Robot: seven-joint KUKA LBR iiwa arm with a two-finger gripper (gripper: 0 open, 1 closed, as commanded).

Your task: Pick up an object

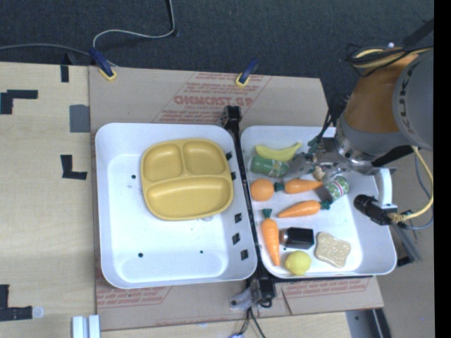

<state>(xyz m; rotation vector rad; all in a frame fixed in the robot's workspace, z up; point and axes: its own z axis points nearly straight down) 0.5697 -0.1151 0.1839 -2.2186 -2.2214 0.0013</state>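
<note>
The right bin holds a yellow banana, a green can, an orange fruit, three carrots, a black box, a lemon and a slice of bread. My gripper hangs low over the upper middle of this bin, just right of the banana and above the top carrot. A small green-and-white can lies tilted right beside it. Nothing shows as held.
The left bin carries a yellow divided plate. The grey arm with its orange band comes in from the upper right. A black cable fitting sits over the right bin's right rim. Cardboard lies under both bins.
</note>
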